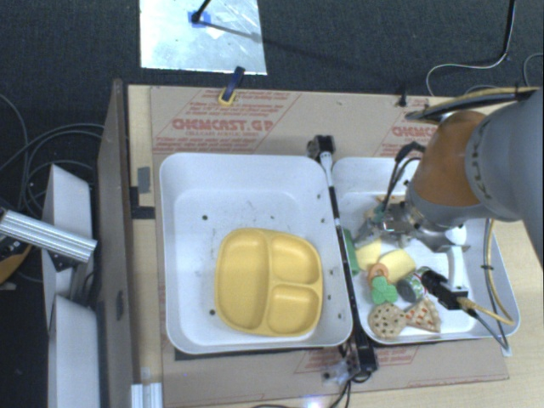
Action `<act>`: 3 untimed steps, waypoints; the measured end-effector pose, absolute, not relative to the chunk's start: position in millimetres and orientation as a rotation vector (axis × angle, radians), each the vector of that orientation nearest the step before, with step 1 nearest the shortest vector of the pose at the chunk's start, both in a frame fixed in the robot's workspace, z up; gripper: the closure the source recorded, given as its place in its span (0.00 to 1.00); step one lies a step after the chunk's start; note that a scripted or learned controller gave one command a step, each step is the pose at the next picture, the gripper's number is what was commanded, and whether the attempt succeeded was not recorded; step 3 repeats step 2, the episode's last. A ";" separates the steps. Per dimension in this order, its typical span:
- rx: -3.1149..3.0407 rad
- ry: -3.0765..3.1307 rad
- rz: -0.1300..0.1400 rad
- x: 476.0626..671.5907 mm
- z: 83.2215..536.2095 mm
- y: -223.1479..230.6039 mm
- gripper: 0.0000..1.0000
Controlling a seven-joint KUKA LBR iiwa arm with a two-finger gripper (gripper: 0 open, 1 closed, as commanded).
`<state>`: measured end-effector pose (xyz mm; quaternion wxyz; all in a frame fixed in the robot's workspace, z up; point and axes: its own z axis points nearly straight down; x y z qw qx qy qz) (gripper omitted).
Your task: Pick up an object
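Over in the bin on the view's right [361, 181], the claw [389, 223] hangs at the far end of a little heap of toy food. From this angle nobody could tell whether it's open or closed, since the wrist hides too much. The task's thing is honestly whichever piece it can get. Closest is a pale yellow chunk [369, 254] just below the claw, touching a yellow roll with an orange end [395, 264]. Past those sit a knobbly green piece [383, 291] and a grey round bit [410, 288], then a chip cookie [386, 319] and a pizza slice [422, 316] near the bin's front wall. It's all crammed together, so the best bet is probably to come straight down on the pale chunk at the heap's edge and span its narrow side, not dive into the middle where the neighbours crowd in. Everything looks like smooth moulded plastic, rounded and likely slippery. The cookie and pizza slice lie flat and seem hardest to get under. The left bin [183, 228] holds a glossy yellow divided plate [269, 280], wide and shallow, so a poor candidate. Both bins sit on printed cardboard [255, 121] covering the desk.
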<state>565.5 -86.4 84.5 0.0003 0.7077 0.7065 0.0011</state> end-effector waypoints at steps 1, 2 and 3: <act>2.210 2.222 0.008 642.3 87.1 -103.0 0.00; 2.213 2.225 0.005 639.8 97.0 -102.4 1.00; 2.213 2.225 0.005 639.8 97.0 -102.4 1.00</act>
